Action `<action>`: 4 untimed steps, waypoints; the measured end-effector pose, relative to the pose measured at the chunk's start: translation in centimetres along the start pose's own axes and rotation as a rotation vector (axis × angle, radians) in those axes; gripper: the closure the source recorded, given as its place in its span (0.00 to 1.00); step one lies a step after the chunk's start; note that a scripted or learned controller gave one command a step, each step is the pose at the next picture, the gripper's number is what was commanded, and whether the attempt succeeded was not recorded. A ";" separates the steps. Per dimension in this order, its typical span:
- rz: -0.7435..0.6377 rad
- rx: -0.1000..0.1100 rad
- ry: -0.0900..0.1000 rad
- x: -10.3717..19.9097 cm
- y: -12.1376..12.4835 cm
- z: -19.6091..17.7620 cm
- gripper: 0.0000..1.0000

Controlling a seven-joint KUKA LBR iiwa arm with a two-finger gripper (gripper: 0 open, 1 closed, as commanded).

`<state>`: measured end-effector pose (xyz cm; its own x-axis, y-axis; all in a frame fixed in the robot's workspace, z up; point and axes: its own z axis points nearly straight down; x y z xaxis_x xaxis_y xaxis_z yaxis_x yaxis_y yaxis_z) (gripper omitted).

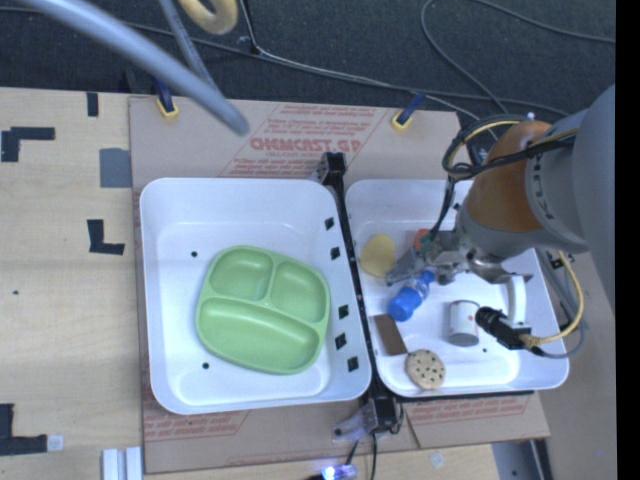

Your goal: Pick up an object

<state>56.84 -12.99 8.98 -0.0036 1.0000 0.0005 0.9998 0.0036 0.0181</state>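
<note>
My gripper [424, 264] is low in the right bin [540, 368], at its middle. It sits just above the upper end of a small blue bottle [404, 303] that lies tilted on the bin floor. A pale yellow round object [377, 253] lies just left of the gripper, by the bin's left wall. A grey-white cylinder [461, 322] rests to the lower right of the bottle. A brown flat block [390, 336] and a chocolate-chip cookie [426, 369] lie near the front of the bin. The orange wrist band [500, 183] and the arm cover the bin's back right.
The left bin [165, 218] holds a green divided plate [264, 309]. A black divider with clips [343, 268] runs between the bins. Cables [560, 333] trail along the arm over the right bin's right side. A grey pole [150, 63] crosses the top left.
</note>
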 end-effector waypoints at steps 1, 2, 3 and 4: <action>0.000 0.012 -0.002 -0.2 -0.4 -0.7 1.00; 0.002 0.014 -0.001 0.1 0.7 -6.4 1.00; 0.003 0.015 -0.001 -0.1 0.3 -10.8 1.00; 0.003 0.015 -0.002 -0.4 -0.5 -15.9 1.00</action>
<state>56.04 -13.37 24.90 -0.0007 1.0000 -0.0011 1.0000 0.0007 0.0032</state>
